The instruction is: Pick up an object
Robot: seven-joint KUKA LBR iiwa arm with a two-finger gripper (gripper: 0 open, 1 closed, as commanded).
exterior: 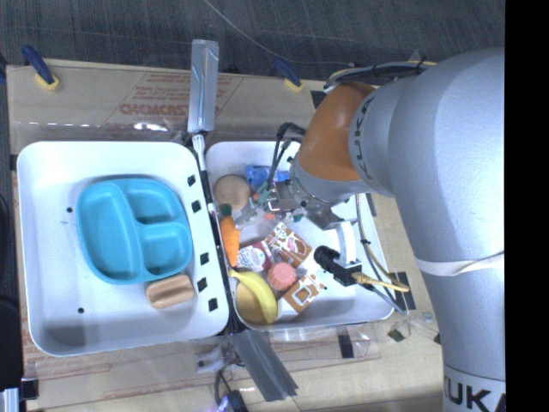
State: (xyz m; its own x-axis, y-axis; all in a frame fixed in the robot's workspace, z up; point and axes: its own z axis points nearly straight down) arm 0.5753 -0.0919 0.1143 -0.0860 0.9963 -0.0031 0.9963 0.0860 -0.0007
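Overhead, the counter [103, 88] carries two white bins: the left bin [43, 178] holds one blue tray [133, 227] and one bread roll [170, 291]; the right bin [377, 312] is crowded with one banana [257, 297], one carrot [229, 239] and small packets. The gripper [276, 197] sits low over that clutter, hidden by the wrist, so its grip cannot be told.
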